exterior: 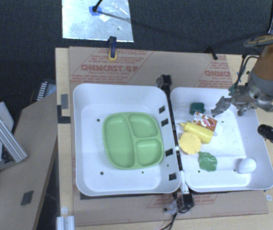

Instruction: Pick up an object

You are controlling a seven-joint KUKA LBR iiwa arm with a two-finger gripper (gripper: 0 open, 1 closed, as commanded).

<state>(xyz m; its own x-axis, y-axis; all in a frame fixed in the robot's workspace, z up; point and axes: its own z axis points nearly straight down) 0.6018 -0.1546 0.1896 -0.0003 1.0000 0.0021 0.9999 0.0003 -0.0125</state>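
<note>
**Nearest pick lies just left of and below the fingers**

Hanging over the upper part of the right-hand shallow white bin (263, 176): grey two-finger gripper (228, 110), reaching in from the right. Fingers (217, 110) apart by the look of it, one prong slanting down-left and the other shorter and further right, with nothing between them.

Just beside the slanting prong, down and to the left: small red-and-white crumpled packet (206, 122). Touching or overlapping it from below: yellow squeeze-bottle-shaped toy (196, 129), long axis running from upper left to lower right, across the line of the slanting prong rather than along it. Near the tip too, further left and a little higher: small dark teal block (197, 108).

Further down the same bin, away from the arm: pale yellow round disc (190, 143), leafy green lump (207, 161), and white egg-shaped piece (246, 166) near the lower right corner. Well apart in the left-hand white bin (86, 128): light green divided plastic plate (131, 140).

Judged closest: the packet-and-bottle pair, needing only a short shift left and down. Likely trouble: closing on both at once, or nudging the bottle sideways, given how tightly they sit together.
</note>
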